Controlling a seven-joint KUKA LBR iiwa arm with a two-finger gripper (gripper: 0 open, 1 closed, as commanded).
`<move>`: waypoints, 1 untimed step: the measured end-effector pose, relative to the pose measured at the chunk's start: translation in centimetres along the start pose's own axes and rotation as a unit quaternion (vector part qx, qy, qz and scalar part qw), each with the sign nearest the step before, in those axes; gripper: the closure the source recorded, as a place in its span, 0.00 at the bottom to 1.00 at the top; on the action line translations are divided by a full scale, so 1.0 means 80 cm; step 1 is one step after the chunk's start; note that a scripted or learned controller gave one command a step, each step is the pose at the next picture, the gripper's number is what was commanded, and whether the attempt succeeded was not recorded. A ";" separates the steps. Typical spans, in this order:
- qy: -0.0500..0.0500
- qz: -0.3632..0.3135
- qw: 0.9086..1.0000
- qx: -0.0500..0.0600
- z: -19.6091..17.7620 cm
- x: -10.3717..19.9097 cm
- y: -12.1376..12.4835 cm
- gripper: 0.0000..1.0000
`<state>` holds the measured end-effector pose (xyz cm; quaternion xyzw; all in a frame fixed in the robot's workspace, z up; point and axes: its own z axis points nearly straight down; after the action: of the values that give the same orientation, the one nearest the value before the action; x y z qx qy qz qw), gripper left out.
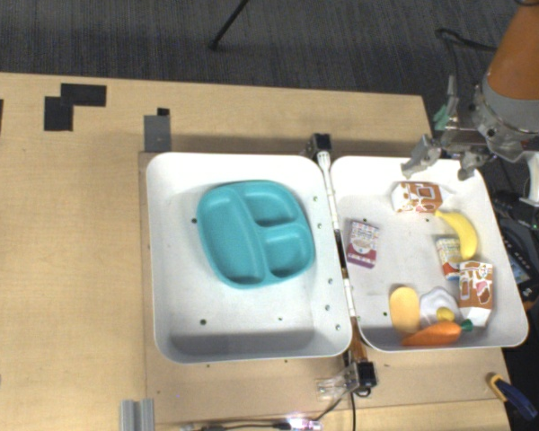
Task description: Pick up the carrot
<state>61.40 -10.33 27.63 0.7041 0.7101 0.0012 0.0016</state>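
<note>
Carrot [432,334] lay at the right bin's [377,241] near rim, well apart from the gripper [446,158], which hovered with fingers apart over the far rim. Judged the reach stage; next it needed to cross above the clutter and descend

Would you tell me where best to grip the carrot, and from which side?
Probably its orange middle, from above, fingers closing across its width. The carrot lies flat along the right bin's near wall, its green end by a carton, so the ends are crowded.

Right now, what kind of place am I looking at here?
Probably a robotics lab test bench: a robot arm reaches over two white bins, one holding a teal plate, the other toy food like a carrot and banana.
</note>
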 end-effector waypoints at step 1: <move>0.000 -0.011 1.000 0.002 0.082 0.025 -0.061 0.00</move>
<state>56.50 -8.36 21.08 0.6963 0.7177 -0.0002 -0.0001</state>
